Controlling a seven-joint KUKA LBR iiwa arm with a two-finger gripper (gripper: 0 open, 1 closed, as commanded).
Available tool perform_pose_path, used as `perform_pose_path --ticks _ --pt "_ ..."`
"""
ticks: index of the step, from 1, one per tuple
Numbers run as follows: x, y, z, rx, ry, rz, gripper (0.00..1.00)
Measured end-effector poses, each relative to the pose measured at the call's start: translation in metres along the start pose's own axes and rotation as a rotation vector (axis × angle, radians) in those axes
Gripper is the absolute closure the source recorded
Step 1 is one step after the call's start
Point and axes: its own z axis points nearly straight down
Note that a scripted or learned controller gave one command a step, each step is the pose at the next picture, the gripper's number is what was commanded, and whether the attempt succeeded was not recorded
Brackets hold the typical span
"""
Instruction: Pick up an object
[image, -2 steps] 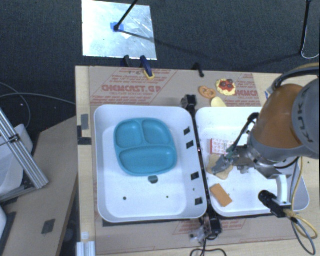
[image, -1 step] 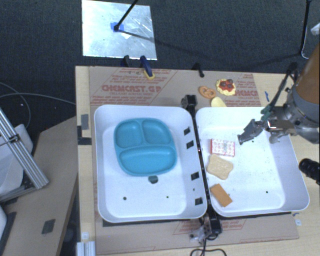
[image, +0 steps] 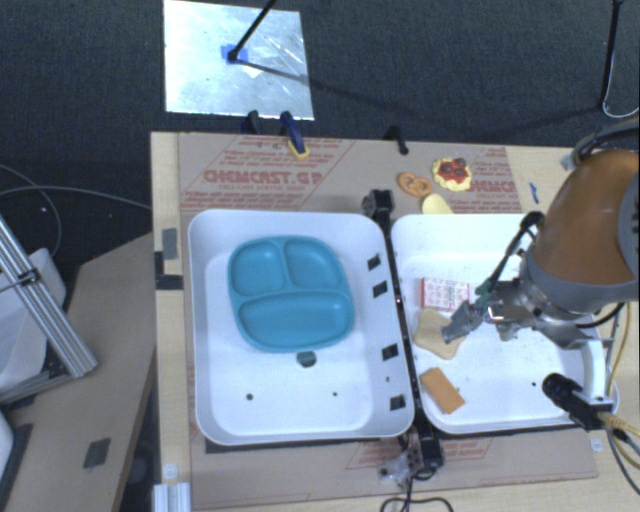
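Observation:
In the right bin (image: 500, 400) lie a red-and-white packet (image: 444, 293), a pale beige slice (image: 432, 334) and an orange-brown block (image: 441, 389). My gripper (image: 460, 326) reaches in from the right and hangs low over the beige slice's right edge, just below the packet. It hides part of the slice. Nothing is visibly lifted. The left bin (image: 230, 410) holds a blue divided plate (image: 291, 293) with a small dark green piece (image: 307, 358) at its near edge.
Behind the right bin, a pretzel-like toy (image: 412, 184), a small round pizza toy (image: 452, 173) and a yellow piece (image: 436, 205) sit on the cardboard. A foil sheet (image: 200, 70) lies at the back. A black divider (image: 395, 300) runs between the bins.

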Motion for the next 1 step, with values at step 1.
perform_pose_path --ticks 1 --pt "0.1025 0.0297 -0.1346 -0.029 0.004 -0.017 0.00"
